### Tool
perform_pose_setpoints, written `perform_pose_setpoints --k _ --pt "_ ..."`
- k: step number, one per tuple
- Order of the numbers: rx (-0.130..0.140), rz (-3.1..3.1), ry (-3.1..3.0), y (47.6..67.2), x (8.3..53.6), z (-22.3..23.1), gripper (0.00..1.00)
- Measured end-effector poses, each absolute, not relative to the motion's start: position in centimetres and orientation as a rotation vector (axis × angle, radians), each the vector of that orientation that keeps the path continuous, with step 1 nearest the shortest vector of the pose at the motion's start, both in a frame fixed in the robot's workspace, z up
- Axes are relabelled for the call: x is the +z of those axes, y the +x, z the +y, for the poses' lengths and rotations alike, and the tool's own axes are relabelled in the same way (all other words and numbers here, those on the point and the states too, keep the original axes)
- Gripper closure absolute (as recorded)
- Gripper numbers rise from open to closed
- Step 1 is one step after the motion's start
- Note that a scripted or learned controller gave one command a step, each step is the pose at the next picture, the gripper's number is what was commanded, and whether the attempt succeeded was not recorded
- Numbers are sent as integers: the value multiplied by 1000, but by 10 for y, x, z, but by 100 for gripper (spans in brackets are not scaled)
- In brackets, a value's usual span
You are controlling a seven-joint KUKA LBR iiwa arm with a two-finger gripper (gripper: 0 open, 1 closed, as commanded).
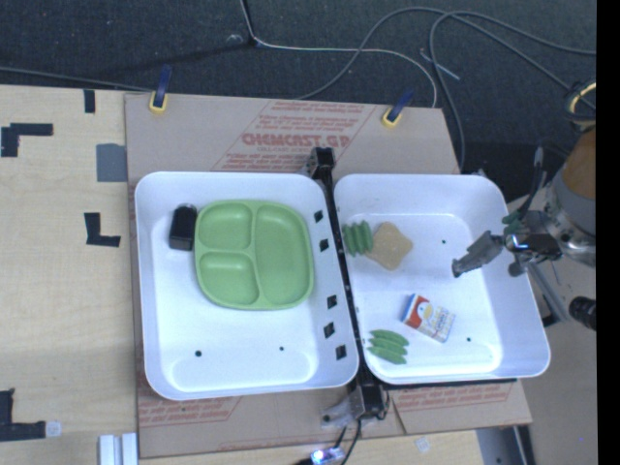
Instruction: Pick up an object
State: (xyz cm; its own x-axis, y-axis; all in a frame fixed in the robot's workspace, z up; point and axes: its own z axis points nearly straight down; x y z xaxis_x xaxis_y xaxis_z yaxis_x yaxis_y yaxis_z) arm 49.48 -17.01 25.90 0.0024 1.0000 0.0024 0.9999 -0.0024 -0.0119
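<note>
Camera view: we have the arm (572,211) coming in from the right, with its gripper (477,257) over the right bin (484,197), near that bin's right wall. One dark finger (475,258) points left and down toward the bin floor. We cannot tell whether the jaws are spread or pressed together; the angle hides the gap. Nothing is visible between them.

Candidates in the right bin:
- tan cookie-like piece (391,245), upper left area, touching or just beside a ribbed green piece (356,237) at the divider
- small red, white and blue carton (427,317), lower middle, lying flat and clear of neighbours
- green pea pod (388,346), near the front wall

Left bin (160,289) holds a green divided plate (255,256) with a black block (182,227) just beside its left rim. Both are well apart from the gripper.

Step, as we read it: approach, pre-grasp. No pick made yet, and the gripper sits above bare bin floor, not above any object.

Next move needs, in our judgement: pick a target and travel left over it. The carton is the nearest and stands alone, so it looks like the cleanest try. Line the fingers across its short side, descend until they straddle it, close, lift straight. The tan piece is riskier because the ribbed green piece crowds it. The pea pod is low and close to the wall, so finger clearance there looks tight.
</note>
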Motion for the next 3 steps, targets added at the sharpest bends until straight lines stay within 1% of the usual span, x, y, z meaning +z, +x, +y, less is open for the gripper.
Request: perform_pose_setpoints --k 1,3 --pt "1 -2222 -2220 497 264 -170 0" --pt "6 -2219 -2218 493 177 -173 0"
